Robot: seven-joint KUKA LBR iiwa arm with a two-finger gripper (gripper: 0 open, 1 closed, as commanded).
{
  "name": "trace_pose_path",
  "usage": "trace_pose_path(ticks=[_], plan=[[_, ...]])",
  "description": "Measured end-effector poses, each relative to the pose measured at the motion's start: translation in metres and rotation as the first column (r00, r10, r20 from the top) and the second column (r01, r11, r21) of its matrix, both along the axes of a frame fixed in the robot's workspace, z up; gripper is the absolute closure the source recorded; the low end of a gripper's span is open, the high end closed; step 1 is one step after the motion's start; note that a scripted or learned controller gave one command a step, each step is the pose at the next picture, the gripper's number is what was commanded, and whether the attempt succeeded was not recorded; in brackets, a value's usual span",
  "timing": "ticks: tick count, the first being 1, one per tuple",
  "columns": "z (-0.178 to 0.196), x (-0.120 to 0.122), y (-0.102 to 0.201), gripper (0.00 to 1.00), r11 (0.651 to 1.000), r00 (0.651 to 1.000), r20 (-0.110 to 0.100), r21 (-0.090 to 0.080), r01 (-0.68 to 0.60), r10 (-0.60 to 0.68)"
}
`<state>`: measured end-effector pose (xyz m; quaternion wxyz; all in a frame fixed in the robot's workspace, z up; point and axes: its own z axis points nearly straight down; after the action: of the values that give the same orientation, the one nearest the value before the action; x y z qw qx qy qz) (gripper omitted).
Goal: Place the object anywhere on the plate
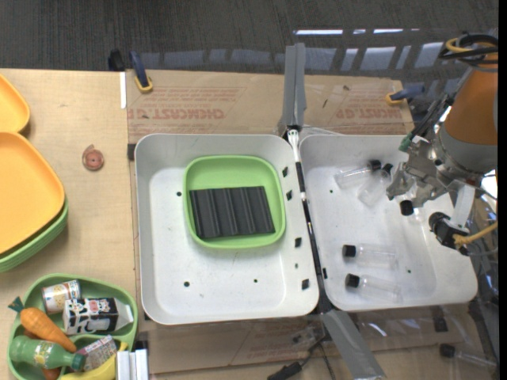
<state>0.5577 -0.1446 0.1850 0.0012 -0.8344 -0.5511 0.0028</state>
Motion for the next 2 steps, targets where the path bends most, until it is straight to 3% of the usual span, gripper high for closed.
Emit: trace_pose_path(ticks=[1, 2], plan=[[0.013, -0.038, 0.054, 1.00, 0.995, 0.995, 0.001, 0.001, -0.097, 0.097], [0.005, -0.066, 0.078, 1.00, 0.979, 0.979, 0.000, 0.002, -0.202, 0.202]])
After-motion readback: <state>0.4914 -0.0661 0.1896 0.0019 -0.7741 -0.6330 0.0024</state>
